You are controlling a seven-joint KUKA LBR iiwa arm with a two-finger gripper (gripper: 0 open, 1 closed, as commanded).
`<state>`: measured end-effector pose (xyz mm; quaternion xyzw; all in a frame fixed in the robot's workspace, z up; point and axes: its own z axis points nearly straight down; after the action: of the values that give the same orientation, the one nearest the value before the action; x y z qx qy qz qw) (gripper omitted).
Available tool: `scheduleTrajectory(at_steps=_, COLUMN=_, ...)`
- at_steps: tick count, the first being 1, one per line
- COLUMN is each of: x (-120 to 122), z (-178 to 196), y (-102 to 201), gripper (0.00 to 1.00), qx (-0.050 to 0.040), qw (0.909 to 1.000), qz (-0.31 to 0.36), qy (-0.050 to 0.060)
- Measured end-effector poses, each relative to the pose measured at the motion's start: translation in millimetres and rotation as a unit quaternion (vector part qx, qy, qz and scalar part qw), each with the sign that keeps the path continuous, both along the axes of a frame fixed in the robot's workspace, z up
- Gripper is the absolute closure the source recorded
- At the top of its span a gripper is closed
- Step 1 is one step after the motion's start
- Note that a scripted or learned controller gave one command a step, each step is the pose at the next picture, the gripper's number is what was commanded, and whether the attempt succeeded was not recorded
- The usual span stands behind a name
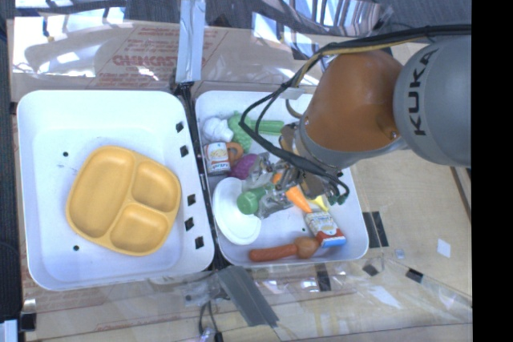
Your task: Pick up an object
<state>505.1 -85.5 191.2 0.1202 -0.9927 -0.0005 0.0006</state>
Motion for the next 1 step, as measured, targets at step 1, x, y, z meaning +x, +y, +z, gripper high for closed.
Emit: scheduleTrajectory(at_steps=1, x=24.6, z=75.4, y=13.0, gripper=1.0, qx=-0.0012, qw=1.0, qz=0.004, qy=-0.005)
